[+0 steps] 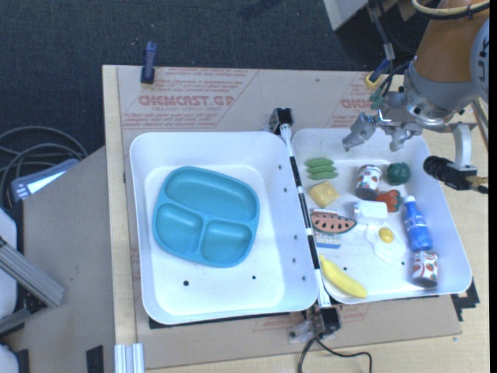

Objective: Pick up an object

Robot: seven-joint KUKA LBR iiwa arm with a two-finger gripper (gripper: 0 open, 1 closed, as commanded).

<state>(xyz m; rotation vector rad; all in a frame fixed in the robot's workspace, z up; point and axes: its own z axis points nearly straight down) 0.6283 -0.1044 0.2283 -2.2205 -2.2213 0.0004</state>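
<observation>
1. Pincer [380,137] position: it hangs over the right bin [454,243], near the bin's 12 o'clock rim, below the grey wrist with its orange band.
2. Pincer state: released. The two fingers [356,137] stand spread apart with nothing between them.
3. Right bin contents, upper area: green pea pods [320,167] lie toward 10 o'clock; a small can [370,178] and a dark green object [398,172] sit near 1 o'clock, just below the pincer.
4. Right bin contents, middle area: a yellow block [324,193] lies below the pea pods; a watermelon slice [331,224] rests at 9 o'clock against the bin's left wall; a white and red item [378,205] lies near the centre.
5. Right bin contents, lower area: a fried egg [385,237] sits near the centre; a blue bottle [415,225] lies at 3 o'clock; a second can [424,268] lies at 5 o'clock; a banana [343,278] lies at 7 o'clock.
6. Left bin [155,286]: it holds a blue divided plate [206,216], centred.
7. Surface [194,99]: both bins rest side by side on it, touching along their shared edge.
</observation>
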